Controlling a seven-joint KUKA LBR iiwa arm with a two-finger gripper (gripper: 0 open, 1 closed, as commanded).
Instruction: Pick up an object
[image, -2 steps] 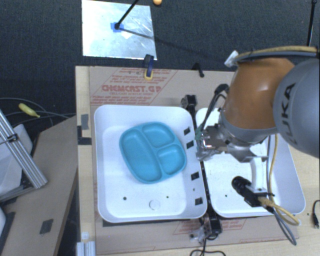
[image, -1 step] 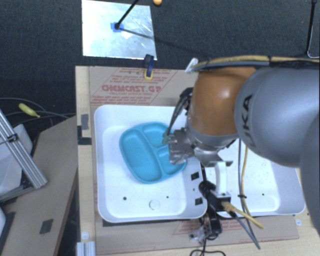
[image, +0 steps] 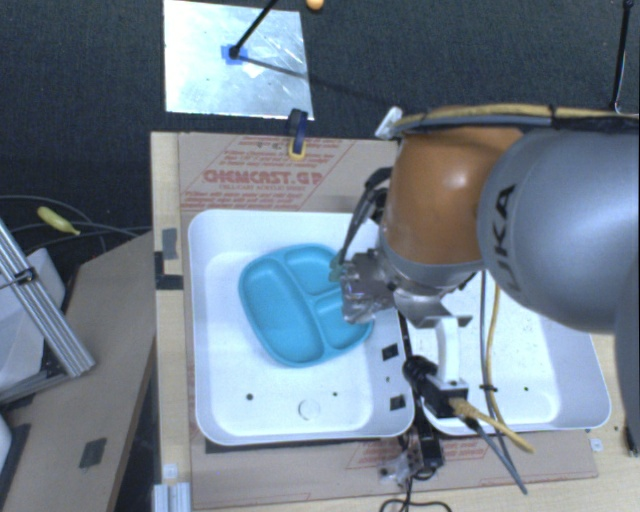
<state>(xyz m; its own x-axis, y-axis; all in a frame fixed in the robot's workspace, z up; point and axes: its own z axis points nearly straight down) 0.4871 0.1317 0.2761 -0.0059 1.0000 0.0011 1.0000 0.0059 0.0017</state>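
Observation:
A light blue divided plate (image: 292, 303) lies tilted in the left white bin (image: 225, 400), toward its right half. My gripper (image: 355, 297) hangs over the plate's right rim, close to the wall between the two bins. Its metal fingers blend with the plate's edge, and the bulky grey and orange arm hides much of what is under it.
The right white bin (image: 560, 395) is largely covered by the arm. A small round mark (image: 309, 408) sits on the left bin's floor near its front. Cardboard (image: 265, 170) lies under both bins. Bench edges and a metal frame (image: 40, 310) stand to the left.

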